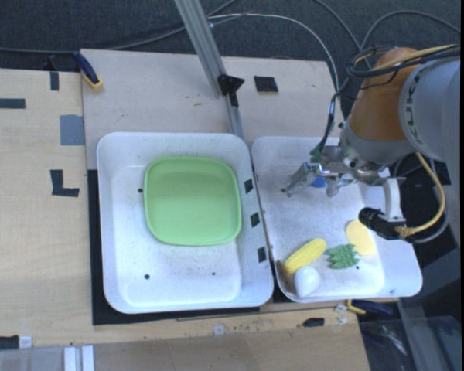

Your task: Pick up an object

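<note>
My gripper (311,189) hangs over the upper middle of the right bin (282,154), its fingers spread open with only bare bin floor between them. Lower in that bin lie a yellow corn cob (305,253), a white egg-shaped object (306,281), a small green leafy piece (342,256) and a yellow lemon-like object (361,237). These things sit well below and to the right of the gripper, apart from it.
In the left bin (116,230) lies a green square plate (192,200). A metal pole (209,49) slants down to the gap between the bins. Cables loop behind the arm at the upper right.
</note>
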Controlling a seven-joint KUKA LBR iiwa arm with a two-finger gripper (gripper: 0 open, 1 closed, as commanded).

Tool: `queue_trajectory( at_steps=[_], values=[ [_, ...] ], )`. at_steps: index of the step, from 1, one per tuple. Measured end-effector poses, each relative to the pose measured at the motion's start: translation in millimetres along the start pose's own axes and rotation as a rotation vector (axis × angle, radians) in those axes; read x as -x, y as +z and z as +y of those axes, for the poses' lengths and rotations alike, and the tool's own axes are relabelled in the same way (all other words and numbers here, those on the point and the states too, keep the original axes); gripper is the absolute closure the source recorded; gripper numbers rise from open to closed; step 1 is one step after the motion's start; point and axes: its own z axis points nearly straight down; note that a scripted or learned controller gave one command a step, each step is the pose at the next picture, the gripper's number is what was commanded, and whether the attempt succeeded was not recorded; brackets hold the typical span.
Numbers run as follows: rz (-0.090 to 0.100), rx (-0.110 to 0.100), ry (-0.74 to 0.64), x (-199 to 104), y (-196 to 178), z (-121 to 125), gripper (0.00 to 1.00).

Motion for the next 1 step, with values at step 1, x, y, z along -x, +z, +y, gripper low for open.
queue_trajectory(
  at_steps=[1],
  values=[
    [0.0,0.002,0.0,1.2,43.1,1.8,0.0]
  ],
)
